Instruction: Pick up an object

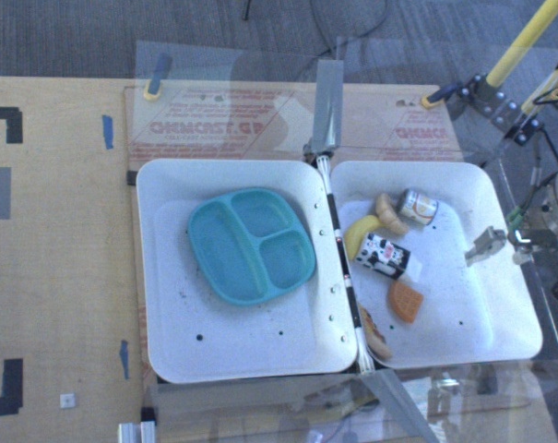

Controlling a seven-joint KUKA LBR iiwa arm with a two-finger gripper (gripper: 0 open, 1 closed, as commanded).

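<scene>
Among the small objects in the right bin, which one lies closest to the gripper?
The can, lying at the bin's far side, is closest to the gripper. The banana, the black-and-white carton and the orange piece lie farther left.

The two bins (pixel 168 340) looked like smooth white plastic with a matt finish. The teal divided plate (pixel 251 245) seemed matt plastic too. The small can (pixel 417 207) shone like metal. The bench (pixel 57 275) looked like pale, smooth wood.
</scene>
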